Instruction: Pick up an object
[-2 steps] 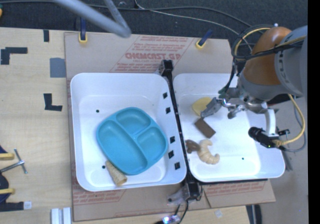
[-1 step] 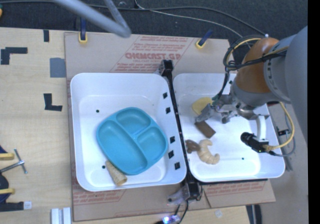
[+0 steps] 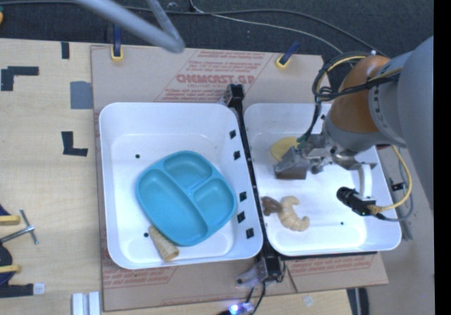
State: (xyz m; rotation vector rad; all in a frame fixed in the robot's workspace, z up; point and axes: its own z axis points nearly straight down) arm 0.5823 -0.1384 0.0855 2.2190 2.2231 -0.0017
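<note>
The grey arm (image 3: 412, 95) comes in from the right side of the view and bends down over the right bin (image 3: 380, 239), its orange band (image 3: 352, 99) showing just above the wrist, with yellow and black cables looping around that joint. The wrist tilts down and toward the left, so the gripper (image 3: 290, 164) sits low in the upper left part of the right bin, near the divider between the two bins. The gripper's tip is a dark grey block seen from above, and whether it is spread or closed cannot be told from this angle. A yellow object (image 3: 282, 146) lies right beside the gripper, partly covered by it; nothing can be seen clamped in the gripper. A pale, curled, knobbly object (image 3: 287, 211) lies further toward the front of the same bin, apart from the gripper. In the left bin (image 3: 116, 137) a blue divided plate (image 3: 184, 196) lies flat, and a small tan cork-shaped piece (image 3: 163, 243) rests against the plate's front edge. Both bins stand on a sheet of cardboard (image 3: 211, 74) on the wooden bench (image 3: 42, 165).
</note>
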